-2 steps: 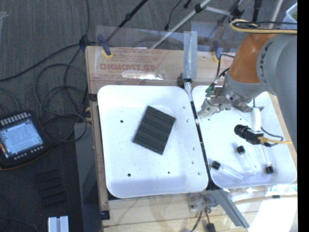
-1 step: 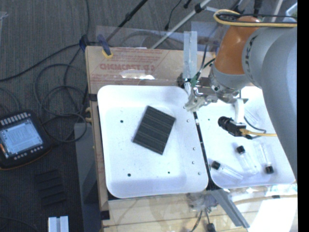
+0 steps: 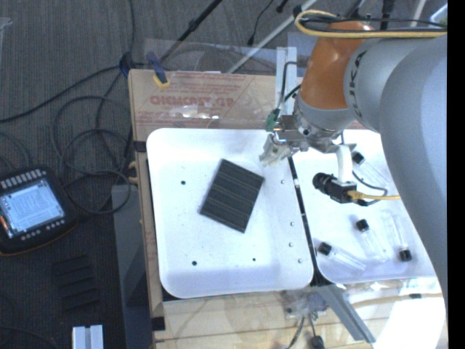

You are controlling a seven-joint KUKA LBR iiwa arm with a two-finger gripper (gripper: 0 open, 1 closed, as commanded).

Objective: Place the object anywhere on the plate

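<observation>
Arm looms at right; the object may be the pale bit at the gripper, whose grip I cannot tell, just beyond the upper right corner of the plate in the left bin; released here, it would likely miss the plate.

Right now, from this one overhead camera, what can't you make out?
- pincer: too small and blurred to tell whether it is open or shut, or whether it carries anything.
- clear vials in the right bin: see-through bodies fade into the white floor; count unclear.
- right bin's far side: hidden under the arm.
- dark ridged plate: plainly visible.
</observation>
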